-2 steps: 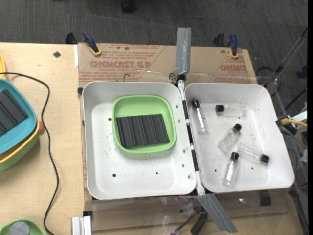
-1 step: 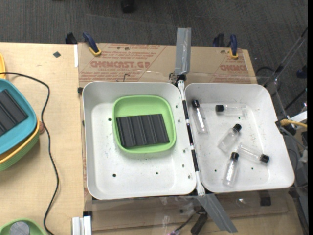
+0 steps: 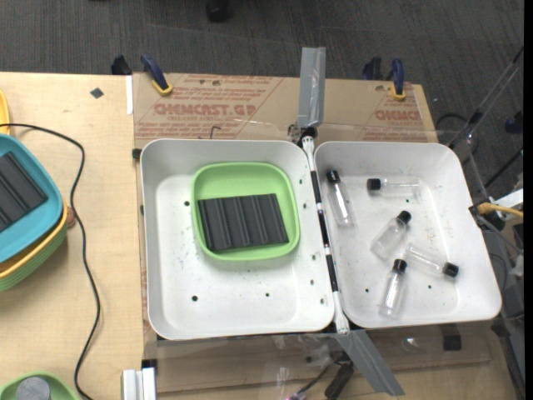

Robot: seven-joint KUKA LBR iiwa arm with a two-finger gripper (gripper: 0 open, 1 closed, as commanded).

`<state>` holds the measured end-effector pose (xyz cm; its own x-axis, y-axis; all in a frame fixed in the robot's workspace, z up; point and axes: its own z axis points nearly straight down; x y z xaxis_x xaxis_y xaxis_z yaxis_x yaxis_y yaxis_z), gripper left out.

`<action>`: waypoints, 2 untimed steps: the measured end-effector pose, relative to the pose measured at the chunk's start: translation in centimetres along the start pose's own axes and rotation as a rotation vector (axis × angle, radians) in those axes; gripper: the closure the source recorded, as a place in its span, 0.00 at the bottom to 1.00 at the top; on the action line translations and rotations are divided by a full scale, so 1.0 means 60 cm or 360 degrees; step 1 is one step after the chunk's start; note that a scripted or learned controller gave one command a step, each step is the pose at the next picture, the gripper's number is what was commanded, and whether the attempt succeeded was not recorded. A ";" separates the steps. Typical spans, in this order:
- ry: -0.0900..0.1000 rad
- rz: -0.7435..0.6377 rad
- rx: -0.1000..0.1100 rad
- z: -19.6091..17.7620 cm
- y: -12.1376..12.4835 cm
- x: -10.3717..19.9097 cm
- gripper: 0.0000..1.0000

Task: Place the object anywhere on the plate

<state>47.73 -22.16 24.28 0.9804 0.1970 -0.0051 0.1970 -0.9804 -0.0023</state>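
Your vials (image 3: pixel 398 232) lie scattered in the bin at the frame's right, the green plate (image 3: pixel 246 182) at centre-left. Pick an isolated vial, grasp it mid-body; I cannot tell the pincer's state.

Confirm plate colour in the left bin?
Light green plate, dark ribbed insert on it; camera view.

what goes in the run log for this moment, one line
plate: green plate in left bin, ridged black insert on it | objects: clear black-capped vials loose in right bin | placed: not yet
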 end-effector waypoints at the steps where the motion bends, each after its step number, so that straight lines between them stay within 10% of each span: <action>1: 0.0000 0.0000 0.0000 -0.001 0.001 0.000 0.00; 2: 0.0000 0.0000 0.0000 -0.004 0.001 -0.001 0.00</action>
